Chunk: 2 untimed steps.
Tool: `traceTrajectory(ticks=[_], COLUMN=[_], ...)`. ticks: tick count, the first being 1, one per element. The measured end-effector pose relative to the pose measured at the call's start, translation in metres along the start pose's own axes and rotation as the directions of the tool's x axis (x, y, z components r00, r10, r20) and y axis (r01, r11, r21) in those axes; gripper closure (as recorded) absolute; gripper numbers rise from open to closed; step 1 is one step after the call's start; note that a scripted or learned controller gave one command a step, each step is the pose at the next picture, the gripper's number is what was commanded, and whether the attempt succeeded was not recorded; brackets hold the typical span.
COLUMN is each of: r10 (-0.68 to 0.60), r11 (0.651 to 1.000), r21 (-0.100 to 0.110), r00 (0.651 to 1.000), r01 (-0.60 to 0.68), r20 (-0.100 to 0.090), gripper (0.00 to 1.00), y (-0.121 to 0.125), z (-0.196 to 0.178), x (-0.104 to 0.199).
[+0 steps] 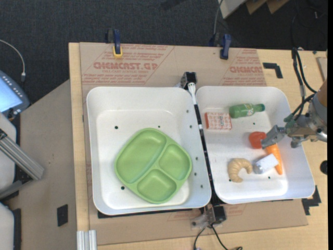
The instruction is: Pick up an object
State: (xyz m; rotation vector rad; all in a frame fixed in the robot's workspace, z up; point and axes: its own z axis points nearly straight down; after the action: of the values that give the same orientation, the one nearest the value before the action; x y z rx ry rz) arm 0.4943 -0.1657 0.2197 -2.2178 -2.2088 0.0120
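Objects for the pick all lie in the right bin (223, 194); the left bin (99, 139) carries a green divided plate (153, 164), which looks like light, stiff plastic, broad and flat, with a thin rim that two fingers would struggle to get under. Going rightward across the divider, a small red-and-white carton (217, 121) sits near the inner wall, boxy and probably light, with flat sides that should suit a pinch across its short width. Below it a croissant (239, 169) lies curled, likely a toy, rounded and best taken across its thick middle. A green bottle (246, 110) rests on its side toward the far wall; it looks smooth and could roll, so a grasp across the body is safer than along it. A red tomato-like piece (257, 139) sits mid-bin, round and possibly slippery. Just beside it are an orange carrot (276, 157), tapered, and a pale grey block (266, 163) touching or overlapping the carrot.

The gripper (271, 137) hangs over the tomato and carrot, a dark finger showing at its left; whether its fingers stand apart or together I cannot tell, and nothing is visibly held between them.

Room is tightest around the tomato, carrot and block cluster, near the bin's right wall. The carton and croissant have more bare floor around them.
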Motion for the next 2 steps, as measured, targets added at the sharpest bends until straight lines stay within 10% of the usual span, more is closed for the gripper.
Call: traceTrajectory(ticks=[2], r10=[-0.003], r11=[1.0], r21=[-0.007], r00=[1.0], r01=[0.003], r20=[0.0], gripper=[0.0], y=[0.005], z=[0.056], x=[-0.003])
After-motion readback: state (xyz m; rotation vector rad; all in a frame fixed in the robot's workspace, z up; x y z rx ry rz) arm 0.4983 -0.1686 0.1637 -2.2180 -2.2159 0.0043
